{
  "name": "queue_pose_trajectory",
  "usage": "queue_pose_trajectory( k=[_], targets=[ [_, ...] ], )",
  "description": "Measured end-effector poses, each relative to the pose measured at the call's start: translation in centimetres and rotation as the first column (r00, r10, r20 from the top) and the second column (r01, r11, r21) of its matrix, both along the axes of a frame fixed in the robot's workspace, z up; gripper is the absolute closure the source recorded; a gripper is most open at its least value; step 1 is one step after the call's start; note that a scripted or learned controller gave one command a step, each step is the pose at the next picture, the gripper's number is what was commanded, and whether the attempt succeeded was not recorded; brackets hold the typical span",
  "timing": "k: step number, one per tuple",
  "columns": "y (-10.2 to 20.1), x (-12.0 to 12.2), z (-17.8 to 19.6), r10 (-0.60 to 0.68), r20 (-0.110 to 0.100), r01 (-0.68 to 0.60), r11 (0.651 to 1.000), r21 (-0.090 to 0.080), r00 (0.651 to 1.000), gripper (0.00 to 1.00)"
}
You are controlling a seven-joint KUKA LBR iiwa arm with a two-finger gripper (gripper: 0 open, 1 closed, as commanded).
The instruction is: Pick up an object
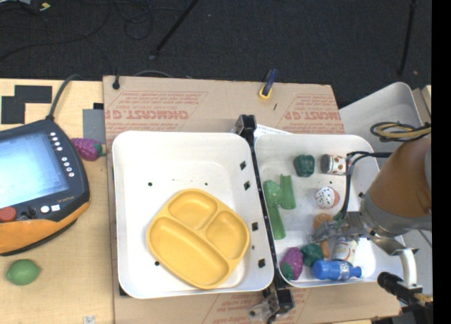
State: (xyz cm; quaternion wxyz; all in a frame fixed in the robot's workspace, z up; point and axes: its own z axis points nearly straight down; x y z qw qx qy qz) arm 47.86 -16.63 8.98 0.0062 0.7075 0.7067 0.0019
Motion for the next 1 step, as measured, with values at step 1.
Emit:
queue_pose_trajectory(
  k=[1],
  targets=[
    [-4.37,5.53,-0.16,0.005,-0.009,-0.005,1.0,0.003,1.0,0.0]
  ],
)
